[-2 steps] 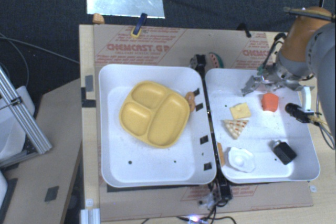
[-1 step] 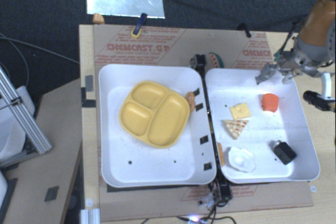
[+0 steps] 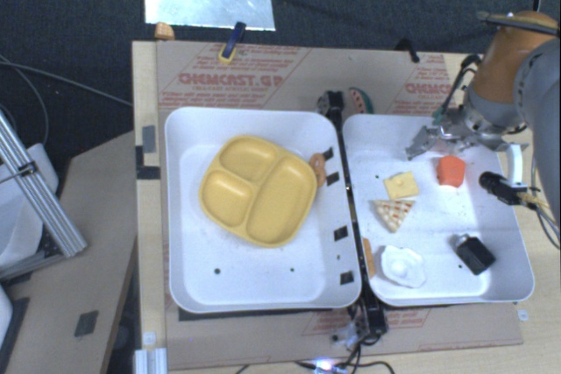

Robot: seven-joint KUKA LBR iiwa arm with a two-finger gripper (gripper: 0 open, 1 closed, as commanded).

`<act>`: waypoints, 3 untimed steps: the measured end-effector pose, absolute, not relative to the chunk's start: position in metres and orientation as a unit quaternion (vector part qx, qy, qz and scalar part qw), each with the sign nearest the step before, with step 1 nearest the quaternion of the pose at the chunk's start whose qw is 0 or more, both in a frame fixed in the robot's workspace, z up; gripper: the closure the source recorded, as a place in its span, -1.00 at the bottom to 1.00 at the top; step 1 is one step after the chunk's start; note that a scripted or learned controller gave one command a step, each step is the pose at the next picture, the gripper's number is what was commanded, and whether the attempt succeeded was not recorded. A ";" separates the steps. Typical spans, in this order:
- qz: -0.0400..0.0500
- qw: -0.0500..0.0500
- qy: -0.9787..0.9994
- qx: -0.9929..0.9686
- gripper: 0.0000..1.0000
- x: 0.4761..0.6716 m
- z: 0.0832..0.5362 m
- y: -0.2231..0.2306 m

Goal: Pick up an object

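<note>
Orange block [image 3: 450, 171]: likely target, lying in the upper part of the right bin [image 3: 438, 276], just beside the gripper [image 3: 419, 148] and apart from it.

Left bin [image 3: 202, 276]: holds a yellow divided plate [image 3: 259, 188], well apart from the arm.

Gripper: low over the upper part of the right bin, tilted toward the bin divider. Jaw state cannot be told from this angle.

Smaller items in the right bin: black block [image 3: 474, 253] lower right, white piece [image 3: 401, 265] lower left, striped wedge [image 3: 393, 213] and yellow square [image 3: 401, 186] mid-bin, near each other.

Risks, as judged:
- The gripper sits to one side of the orange block, so a straight descent would likely close on bare bin floor.
- A sideways correction made low could nudge the block toward the bin wall.
- The yellow square and wedge are thin and flat, so the jaws may slide over them.
</note>
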State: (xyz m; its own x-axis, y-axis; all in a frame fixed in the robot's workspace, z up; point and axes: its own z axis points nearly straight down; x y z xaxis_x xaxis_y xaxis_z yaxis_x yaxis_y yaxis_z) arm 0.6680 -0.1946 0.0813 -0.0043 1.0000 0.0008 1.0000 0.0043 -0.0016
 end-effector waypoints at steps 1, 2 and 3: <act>0.000 -0.003 -0.707 -0.707 -1.00 0.615 0.133 -0.208; -0.004 -0.005 -0.710 -0.704 -1.00 0.646 0.214 -0.168; 0.002 0.002 -0.706 -0.708 -1.00 0.617 0.078 -0.208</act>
